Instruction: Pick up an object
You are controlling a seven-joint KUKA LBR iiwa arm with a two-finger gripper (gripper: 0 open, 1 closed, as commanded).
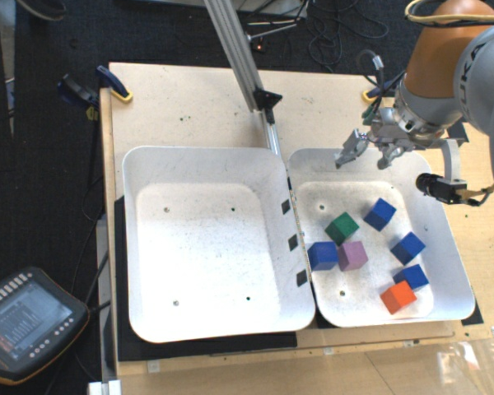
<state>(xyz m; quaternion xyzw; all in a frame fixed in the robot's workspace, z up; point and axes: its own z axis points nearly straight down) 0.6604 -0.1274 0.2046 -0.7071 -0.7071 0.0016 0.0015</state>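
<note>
Several small blocks lie in the right bin [449, 257]: a green one [342, 227], a purple one [352, 255], a blue one [322, 256] beside it, further blue ones [380, 214] [407, 247] [412, 277], and an orange one [398, 297] near the front. My gripper [366, 153] hangs over the bin's far edge, above and behind the blocks. Its fingers [347, 155] are spread apart with nothing between them.
The left bin [148, 171] sits beside the right one. A slanted metal pole [235, 44] crosses the bench toward the gap between the bins. Clamps [111, 85] sit at the bench's far left corner. A pendant [20, 323] lies at the lower left.
</note>
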